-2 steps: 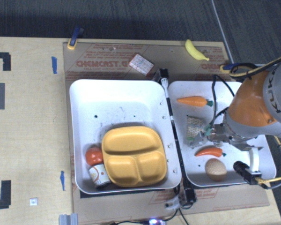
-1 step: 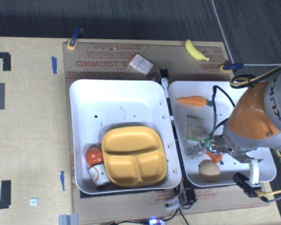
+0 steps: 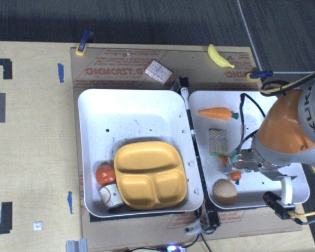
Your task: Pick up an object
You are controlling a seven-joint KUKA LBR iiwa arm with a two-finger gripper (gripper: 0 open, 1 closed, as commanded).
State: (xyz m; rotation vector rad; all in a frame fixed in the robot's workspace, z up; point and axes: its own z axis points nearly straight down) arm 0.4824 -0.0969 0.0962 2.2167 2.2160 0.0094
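My gripper (image 3: 234, 165) hangs low in the right bin (image 3: 299, 190), under the grey wrist with its orange band (image 3: 286, 125). Small orange and green pieces (image 3: 224, 158) lie right beside it, and a red and green piece (image 3: 236, 176) sits just below it. A brown round object (image 3: 225, 191) rests near the bin's front left corner. Farther back lie a grey mesh pad (image 3: 217, 139) and a carrot (image 3: 216, 113). I see nothing clearly held.
The left bin (image 3: 128, 109) holds a yellow compartment tray (image 3: 149, 173), a red tomato (image 3: 104, 174) and a small white can (image 3: 111, 195). Behind the bins lie a banana (image 3: 219, 56) and a patterned block (image 3: 157, 71). Cables run along the right bin's far side.
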